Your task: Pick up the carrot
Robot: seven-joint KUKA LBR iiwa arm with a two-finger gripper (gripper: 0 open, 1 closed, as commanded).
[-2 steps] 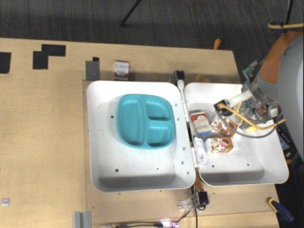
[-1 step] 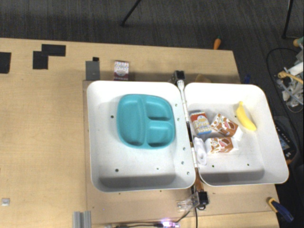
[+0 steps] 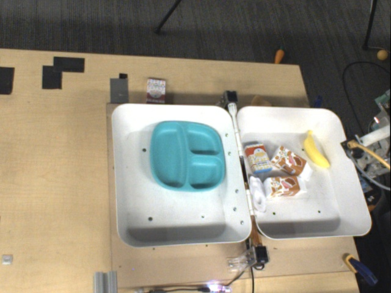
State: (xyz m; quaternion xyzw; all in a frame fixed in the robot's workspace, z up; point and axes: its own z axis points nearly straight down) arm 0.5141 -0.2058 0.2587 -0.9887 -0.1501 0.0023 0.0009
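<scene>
The right white bin (image 3: 342, 215) holds a yellow banana (image 3: 316, 150) near its back right. A small red and blue carton (image 3: 258, 159) stands by its left wall. Two brown and white packets (image 3: 288, 160) (image 3: 285, 187) lie in the middle, and a white crumpled wrapper (image 3: 256, 195) lies beside them. The left white bin (image 3: 131, 182) holds a teal divided plate (image 3: 186, 154).
A small orange object (image 3: 279, 56) sits at the bench's far edge; I cannot tell what it is. A small patterned cube (image 3: 156, 90) and a grey block (image 3: 119, 89) stand behind the left bin. Cables and hardware (image 3: 369, 148) crowd the right side.
</scene>
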